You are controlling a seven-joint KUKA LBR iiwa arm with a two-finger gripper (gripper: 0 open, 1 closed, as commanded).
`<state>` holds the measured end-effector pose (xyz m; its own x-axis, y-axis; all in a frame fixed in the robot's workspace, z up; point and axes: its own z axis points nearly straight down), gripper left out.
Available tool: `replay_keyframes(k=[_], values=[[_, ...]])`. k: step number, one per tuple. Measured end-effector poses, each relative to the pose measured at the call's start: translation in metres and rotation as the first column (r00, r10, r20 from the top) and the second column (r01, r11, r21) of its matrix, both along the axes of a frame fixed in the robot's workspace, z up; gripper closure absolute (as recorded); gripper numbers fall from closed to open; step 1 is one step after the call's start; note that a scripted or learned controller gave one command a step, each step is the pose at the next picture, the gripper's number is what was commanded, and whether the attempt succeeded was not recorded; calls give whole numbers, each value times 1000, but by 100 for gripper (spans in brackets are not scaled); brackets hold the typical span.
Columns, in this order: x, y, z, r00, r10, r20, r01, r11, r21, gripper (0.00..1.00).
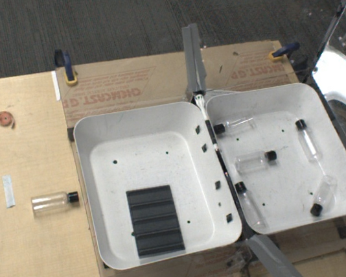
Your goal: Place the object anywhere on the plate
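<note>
Wooden bench (43, 268) with two white bins (95, 180), one clear vial (53, 201).

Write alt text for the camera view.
Two white bins sit side by side: the left bin holds a dark ridged plate, the right bin five clear black-capped vials. Another vial lies on the bench at left.

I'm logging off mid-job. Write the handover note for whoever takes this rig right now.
Claw: state cannot be told from the camera view; it is over neither bin.
Plate: the dark ribbed plate lies in the left bin, near its front edge, with nothing on it.
Objects: five clear vials with black caps lie in the right bin: at the top left, the middle, the right side, the front left and the front right corner. A sixth vial lies on the bench left of the bins.
Done: nothing yet.
Left: pick a vial and set it on the plate.
</note>
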<state>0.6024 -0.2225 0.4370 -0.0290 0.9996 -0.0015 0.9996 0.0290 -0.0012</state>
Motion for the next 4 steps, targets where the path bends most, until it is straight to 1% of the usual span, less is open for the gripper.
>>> replay_keyframes(k=[1,2,3,4], values=[[37,83,3,951,-309,-1,309,951,-1,0],[30,12,3,837,-547,-1,547,837,-2,0],[57,67,3,786,-618,-1,618,786,-2,0],[23,9,3,712,-702,-2,702,712,-2,0]])
